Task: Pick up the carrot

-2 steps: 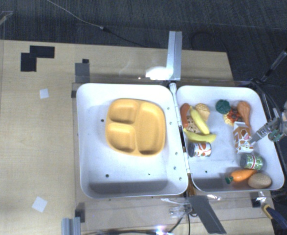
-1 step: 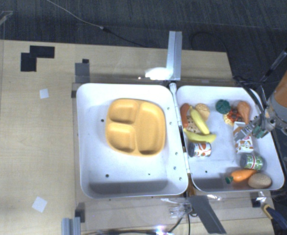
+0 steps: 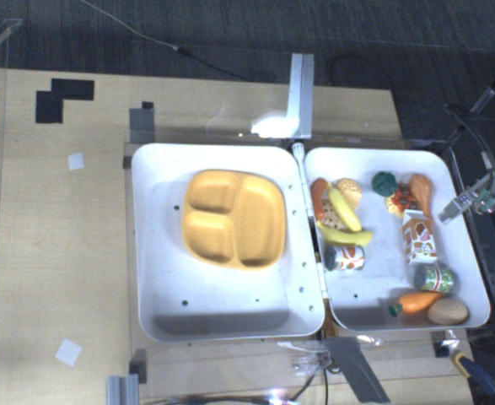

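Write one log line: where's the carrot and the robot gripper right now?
carrot: right bin, front, beside potato | gripper: over bin's right rim, apart from carrot | pick: not yet done

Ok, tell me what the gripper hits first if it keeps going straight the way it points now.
Judging by its slant, the gripper points left and slightly down, into the right bin. The first thing in that line looks like the small carton, not the carrot. Its height is unclear, so it might pass above.
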Robot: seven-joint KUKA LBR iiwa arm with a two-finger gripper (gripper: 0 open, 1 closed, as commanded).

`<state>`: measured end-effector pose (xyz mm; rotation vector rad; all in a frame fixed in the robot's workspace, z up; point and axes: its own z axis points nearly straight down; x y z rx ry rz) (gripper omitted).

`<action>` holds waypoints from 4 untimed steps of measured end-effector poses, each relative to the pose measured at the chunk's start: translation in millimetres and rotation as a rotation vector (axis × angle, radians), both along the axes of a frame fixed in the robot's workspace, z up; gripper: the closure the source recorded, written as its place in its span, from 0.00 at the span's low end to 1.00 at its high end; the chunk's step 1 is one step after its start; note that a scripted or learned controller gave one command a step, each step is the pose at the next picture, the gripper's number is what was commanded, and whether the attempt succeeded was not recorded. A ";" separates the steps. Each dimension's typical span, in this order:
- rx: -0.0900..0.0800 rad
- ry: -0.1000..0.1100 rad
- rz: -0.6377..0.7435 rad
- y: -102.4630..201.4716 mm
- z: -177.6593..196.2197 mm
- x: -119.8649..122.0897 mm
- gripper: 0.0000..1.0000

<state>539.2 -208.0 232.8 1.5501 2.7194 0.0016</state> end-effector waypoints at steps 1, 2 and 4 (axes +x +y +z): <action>0.003 0.006 0.011 1.6 -33.7 -51.6 1.00; 0.000 -0.002 0.019 2.7 -21.4 -48.3 1.00; 0.002 0.004 0.020 2.4 -31.5 -30.6 1.00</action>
